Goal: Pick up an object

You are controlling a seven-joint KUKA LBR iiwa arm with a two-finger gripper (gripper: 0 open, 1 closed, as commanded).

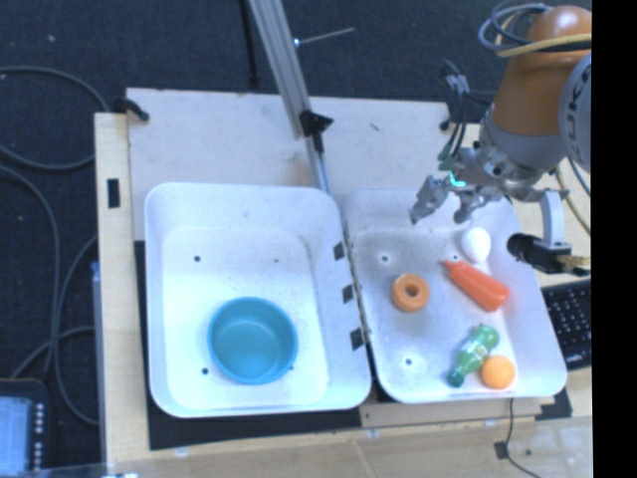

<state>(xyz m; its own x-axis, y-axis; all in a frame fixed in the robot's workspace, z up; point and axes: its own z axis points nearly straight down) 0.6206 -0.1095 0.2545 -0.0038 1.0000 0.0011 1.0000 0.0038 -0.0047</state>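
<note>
Fingers spread and holding nothing, my gripper (445,203) hovers over the right bin's (383,222) far edge. Nearest targets are the white egg (477,242) touching the toy carrot (478,284); I judge a descent could nudge the egg and make it roll.

Pale wooden bench (219,137) on dark carpet (119,28), trailing cables (40,157).
</note>
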